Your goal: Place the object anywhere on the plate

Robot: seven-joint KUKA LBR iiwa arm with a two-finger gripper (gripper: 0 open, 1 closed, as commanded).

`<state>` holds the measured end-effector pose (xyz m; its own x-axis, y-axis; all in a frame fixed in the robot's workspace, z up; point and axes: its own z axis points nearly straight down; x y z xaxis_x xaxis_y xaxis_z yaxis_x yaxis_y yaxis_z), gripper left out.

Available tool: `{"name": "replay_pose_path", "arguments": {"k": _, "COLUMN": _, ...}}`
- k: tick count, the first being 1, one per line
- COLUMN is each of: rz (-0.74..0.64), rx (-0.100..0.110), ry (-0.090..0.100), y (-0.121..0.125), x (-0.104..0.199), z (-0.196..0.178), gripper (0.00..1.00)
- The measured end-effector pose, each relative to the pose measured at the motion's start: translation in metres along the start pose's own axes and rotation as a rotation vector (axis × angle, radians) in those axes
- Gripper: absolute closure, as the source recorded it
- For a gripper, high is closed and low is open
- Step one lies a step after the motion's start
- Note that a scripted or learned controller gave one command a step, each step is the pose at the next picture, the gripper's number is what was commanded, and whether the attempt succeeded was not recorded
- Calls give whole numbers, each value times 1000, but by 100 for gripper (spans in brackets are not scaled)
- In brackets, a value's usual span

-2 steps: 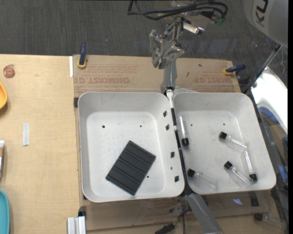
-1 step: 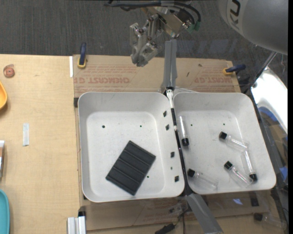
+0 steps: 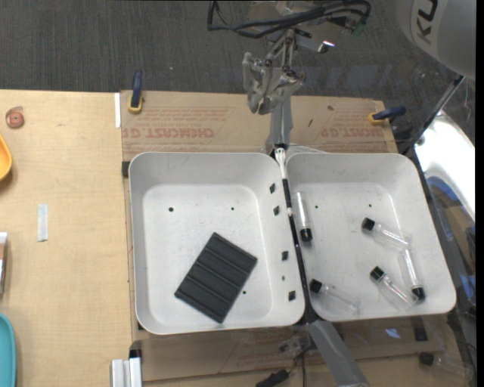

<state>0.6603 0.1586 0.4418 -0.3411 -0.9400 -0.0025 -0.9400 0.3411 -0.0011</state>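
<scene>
A black ribbed rectangular plate lies tilted on the floor of the left bin, toward its front. Several clear tubes with black caps lie in the right bin: one along its left wall, one right of centre, two crossing near the front right corner, and one at the front left. My gripper hangs beyond the far rims of the bins, over the cardboard at the back, well away from the tubes and the plate. I see nothing in it.
The bins rest on a cardboard sheet clamped at the back left and back right. A wooden bench top lies to the left with small items at its edge. Cables hang above the gripper.
</scene>
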Motion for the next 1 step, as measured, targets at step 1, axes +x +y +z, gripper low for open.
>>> {"name": "replay_pose_path", "arguments": {"k": 1, "rz": 603, "rx": 0, "ry": 0, "y": 21, "x": -56, "z": 18, "gripper": 100}}
